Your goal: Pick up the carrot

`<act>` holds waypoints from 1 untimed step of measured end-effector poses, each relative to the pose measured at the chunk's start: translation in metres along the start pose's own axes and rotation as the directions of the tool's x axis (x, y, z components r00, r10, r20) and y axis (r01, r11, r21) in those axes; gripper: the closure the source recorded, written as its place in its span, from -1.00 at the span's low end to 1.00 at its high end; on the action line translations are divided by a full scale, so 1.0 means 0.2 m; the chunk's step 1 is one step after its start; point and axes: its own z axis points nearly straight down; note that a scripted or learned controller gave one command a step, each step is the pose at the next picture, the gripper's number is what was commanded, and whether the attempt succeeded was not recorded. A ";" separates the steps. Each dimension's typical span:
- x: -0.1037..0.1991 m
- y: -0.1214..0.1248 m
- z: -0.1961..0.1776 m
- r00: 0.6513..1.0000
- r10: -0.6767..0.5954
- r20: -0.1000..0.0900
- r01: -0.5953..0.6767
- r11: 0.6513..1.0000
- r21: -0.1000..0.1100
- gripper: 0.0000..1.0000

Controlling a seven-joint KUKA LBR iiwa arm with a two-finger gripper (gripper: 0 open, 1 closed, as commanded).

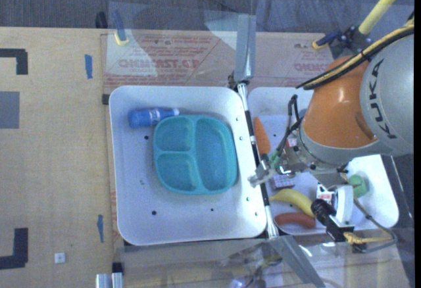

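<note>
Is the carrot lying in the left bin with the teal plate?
No, the carrot lies in the right bin, against its left wall.

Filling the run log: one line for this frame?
arm: over right bin | carrot: at its left wall, ungrasped | banana, sausage: near edge

Orange carrot (pixel 261 135); teal plate (pixel 195 154); blue bottle (pixel 151 116); yellow banana (pixel 294 198); white bins (pixel 131 214).

Single fixed camera above bench (pixel 52 148), looking down at slant on both white bins (pixel 131 214); arm (pixel 348 116) enters from right.
</note>
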 end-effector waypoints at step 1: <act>-0.19 -0.01 0.15 1.000 0.018 -0.021 -0.018 1.000 -0.009 -1.00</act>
